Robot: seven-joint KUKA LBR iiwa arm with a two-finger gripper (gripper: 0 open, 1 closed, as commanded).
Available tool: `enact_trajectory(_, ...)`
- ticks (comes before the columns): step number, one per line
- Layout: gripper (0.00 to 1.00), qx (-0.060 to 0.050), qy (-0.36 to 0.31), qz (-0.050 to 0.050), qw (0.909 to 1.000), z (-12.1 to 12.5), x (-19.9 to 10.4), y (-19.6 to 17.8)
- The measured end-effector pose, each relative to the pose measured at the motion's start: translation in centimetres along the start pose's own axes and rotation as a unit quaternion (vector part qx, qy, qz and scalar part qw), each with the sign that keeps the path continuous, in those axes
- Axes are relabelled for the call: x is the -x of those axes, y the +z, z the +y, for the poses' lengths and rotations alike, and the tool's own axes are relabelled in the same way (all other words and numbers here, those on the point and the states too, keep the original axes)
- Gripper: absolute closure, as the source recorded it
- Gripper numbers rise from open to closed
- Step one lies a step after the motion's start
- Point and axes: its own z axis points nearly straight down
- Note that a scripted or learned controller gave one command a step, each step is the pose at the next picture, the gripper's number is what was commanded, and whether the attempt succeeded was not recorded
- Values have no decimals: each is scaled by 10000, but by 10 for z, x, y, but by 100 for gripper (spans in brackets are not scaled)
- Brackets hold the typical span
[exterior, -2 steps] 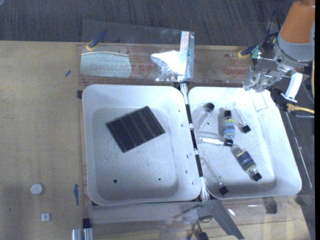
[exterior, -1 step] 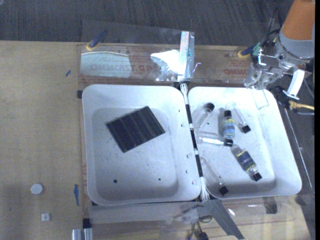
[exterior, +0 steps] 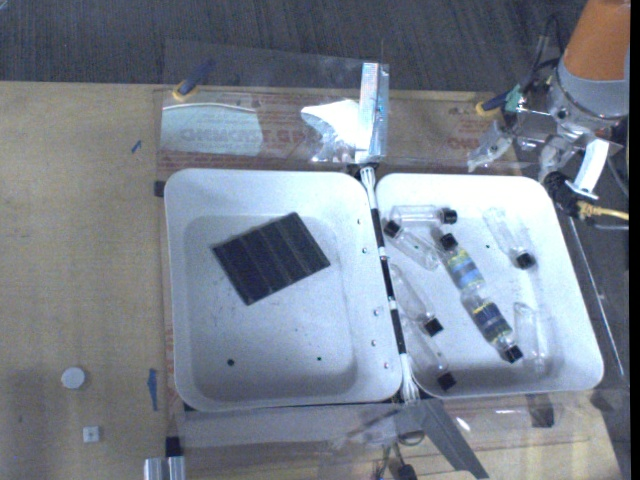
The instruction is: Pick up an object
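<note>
This looks like a robot lab — a plain wooden bench (exterior: 80, 218) holds two white bins (exterior: 190, 298), a grey and orange robot arm (exterior: 598, 38) reaches in, with loose wires and tape around.

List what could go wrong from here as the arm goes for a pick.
The clear bottles in the right bin lie close together, some touching, so the gripper may knock neighbours or slip off one. The flat dark sheet in the left bin lies flush, giving little to pinch.
</note>
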Motion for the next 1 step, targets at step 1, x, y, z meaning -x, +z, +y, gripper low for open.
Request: enact_trajectory(1,0,-24,-94,17,10000,2,20,122)
